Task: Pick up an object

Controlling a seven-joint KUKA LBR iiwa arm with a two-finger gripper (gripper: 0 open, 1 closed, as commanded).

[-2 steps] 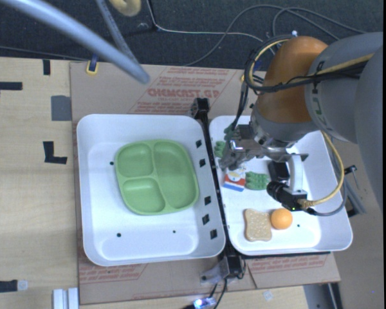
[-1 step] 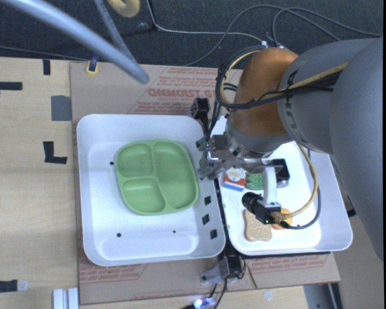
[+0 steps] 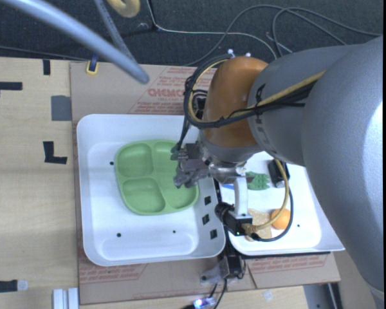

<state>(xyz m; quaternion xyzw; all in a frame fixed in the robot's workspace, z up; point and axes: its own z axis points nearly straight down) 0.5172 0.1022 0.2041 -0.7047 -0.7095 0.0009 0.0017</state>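
Gripper (image 3: 188,171) hovers at the right edge of the green divided plate (image 3: 148,176) in the left bin (image 3: 93,172), plate stretching away leftward from it. Whether anything is pinched, I cannot tell. Small objects (image 3: 264,201) sit right, behind the arm.

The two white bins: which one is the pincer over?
The left bin, holding the green divided plate. The pincer hangs at that plate's right edge.

Grey arm (orange-banded wrist) (image 3: 235,105) points its hand (image 3: 188,167) downward.
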